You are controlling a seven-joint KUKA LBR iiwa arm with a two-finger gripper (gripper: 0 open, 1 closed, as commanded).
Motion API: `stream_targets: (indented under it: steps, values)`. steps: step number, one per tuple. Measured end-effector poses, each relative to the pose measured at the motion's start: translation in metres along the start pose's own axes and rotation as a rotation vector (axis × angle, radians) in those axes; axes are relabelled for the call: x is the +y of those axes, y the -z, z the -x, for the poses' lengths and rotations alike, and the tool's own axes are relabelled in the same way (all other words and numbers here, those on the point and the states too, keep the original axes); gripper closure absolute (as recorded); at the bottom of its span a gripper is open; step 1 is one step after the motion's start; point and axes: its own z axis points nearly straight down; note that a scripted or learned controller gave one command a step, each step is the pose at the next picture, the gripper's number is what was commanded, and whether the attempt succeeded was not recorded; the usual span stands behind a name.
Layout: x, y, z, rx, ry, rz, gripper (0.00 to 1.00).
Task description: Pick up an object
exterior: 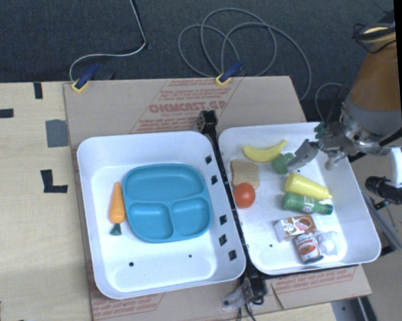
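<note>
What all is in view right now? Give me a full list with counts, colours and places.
bins: 2, white, side by side on the cardboard
divided plate: 1, blue, left bin
carrot: 1, orange, left of the plate
banana: 1, yellow, right bin, far side
tomato: 1, red, right bin, by the divider
bottles: 2, one yellow, one green, right bin centre
carton: 1, red and white, right bin, near side
can: 1, red and white, near corner
gripper: 1, grey, open, over right bin's far side

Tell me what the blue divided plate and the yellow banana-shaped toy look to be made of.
The blue divided plate looks like moulded plastic, matte: uniform colour, soft rounded compartment edges. The yellow banana-shaped toy seems smooth plastic too, with flat even yellow and no bruising, though rubber or foam can't be ruled out.
</note>
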Motion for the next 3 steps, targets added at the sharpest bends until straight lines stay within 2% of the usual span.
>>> stream_targets:
  steps: [1, 2, 3]
  values:
    - [0.057, -0.136, -0.022, -0.003, 0.0, 0.013, 0.0]
    - [0.103, -0.138, -0.057, -0.007, 0.0, -0.016, 0.0]
    - [0.103, -0.128, -0.057, -0.009, 0.001, -0.015, 1.0]
